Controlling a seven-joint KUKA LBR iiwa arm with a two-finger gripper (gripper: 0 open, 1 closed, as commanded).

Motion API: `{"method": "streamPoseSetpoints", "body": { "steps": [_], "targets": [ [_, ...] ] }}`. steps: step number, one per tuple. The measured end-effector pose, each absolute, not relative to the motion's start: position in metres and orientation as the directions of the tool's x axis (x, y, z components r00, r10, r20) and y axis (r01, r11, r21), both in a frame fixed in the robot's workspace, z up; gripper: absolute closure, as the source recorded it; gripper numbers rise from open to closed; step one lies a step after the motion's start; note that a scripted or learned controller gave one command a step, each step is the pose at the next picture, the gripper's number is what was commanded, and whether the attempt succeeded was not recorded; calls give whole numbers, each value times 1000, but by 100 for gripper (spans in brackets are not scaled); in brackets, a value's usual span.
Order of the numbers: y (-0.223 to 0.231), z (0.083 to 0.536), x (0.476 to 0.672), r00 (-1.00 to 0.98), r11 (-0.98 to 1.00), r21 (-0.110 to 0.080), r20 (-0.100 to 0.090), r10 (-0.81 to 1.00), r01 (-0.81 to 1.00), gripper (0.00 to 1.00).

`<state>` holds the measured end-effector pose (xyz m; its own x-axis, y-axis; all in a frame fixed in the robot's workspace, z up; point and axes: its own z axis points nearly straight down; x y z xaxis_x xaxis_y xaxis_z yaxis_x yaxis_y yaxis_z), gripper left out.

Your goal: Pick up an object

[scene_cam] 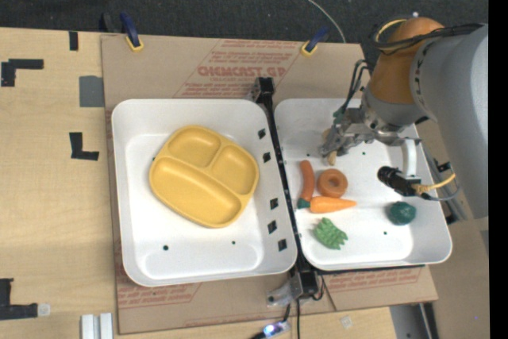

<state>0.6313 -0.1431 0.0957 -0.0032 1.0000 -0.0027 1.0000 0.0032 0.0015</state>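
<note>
Nothing lifted yet: the hand hovers low in the right bin with no object between its fingers.

Nearest you, at the right bin's 6 o'clock, lies the green leafy toy, with the teal ball toward 4 o'clock. Just beyond sit the orange carrot, the red sausage and the brown doughnut, all resting on the bin floor near its centre. Farther on, toward 12 o'clock, your hand points down beside the doughnut; I cannot tell how wide it stands. The left bin holds the yellow divided plate. By my reading, the approach is under way; closing on an object and lifting remain.
</note>
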Motion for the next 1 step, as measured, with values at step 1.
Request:
{"method": "streamPoseSetpoints", "body": {
  "steps": [1],
  "targets": [
    [-138,151,623,-2,2,4,0,1000,1000,100]
  ]
}}
